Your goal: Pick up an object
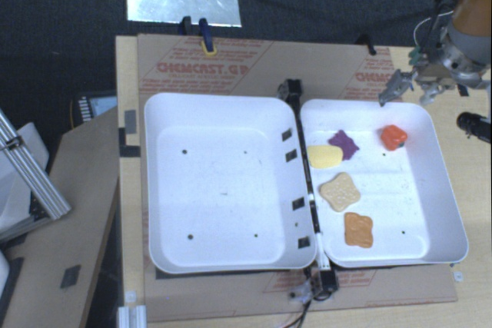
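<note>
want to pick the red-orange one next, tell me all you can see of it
The red-orange object is a small, rounded, chunky lump, bright red-orange with a slightly paler top, looking like smooth plastic or foam. It sits on the floor of the right bin, in the far right corner area, near the back wall. Nothing touches it: the purple piece lies apart to its left, and the gripper hangs above the bin's back rim, beyond it.

arm (470, 15): orange band | grey wrist | grey hand (413, 88)
</note>
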You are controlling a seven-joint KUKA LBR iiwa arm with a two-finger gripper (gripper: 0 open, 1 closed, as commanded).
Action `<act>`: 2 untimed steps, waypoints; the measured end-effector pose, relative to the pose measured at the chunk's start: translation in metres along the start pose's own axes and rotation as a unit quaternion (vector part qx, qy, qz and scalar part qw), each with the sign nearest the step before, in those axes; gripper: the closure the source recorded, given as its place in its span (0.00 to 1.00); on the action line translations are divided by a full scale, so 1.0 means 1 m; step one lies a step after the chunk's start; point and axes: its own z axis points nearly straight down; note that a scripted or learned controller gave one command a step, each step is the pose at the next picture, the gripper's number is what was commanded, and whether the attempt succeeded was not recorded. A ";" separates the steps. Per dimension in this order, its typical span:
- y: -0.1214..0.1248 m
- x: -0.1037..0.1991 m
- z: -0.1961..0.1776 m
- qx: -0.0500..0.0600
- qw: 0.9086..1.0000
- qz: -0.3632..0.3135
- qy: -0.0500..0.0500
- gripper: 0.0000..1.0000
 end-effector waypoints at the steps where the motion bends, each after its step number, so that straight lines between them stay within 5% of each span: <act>1: 0.001 0.000 -0.012 -0.002 1.000 -0.002 0.000 1.00; 2: 0.022 0.107 -0.089 -0.005 1.000 -0.006 0.001 1.00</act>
